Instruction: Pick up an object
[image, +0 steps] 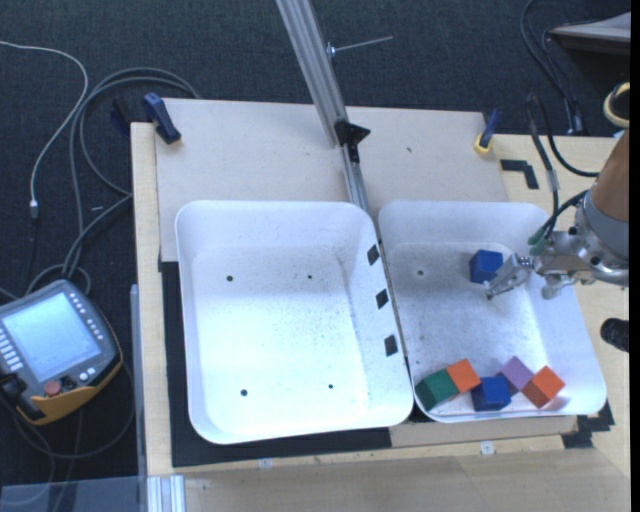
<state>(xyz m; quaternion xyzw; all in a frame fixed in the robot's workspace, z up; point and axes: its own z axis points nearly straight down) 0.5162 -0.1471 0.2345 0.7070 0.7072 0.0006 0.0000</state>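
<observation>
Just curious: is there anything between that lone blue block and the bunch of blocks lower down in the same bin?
No. In the camera view, only bare speckled bin floor separates the blue block from the cluster.

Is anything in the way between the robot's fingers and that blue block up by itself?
Nothing visible. The blue block sits alone in the right bin, just left of the gripper. The other blocks cluster along the bin's near edge, well apart.

One fixed camera — high above the bench (250, 170); slanting down on both bins (200, 240).
</observation>
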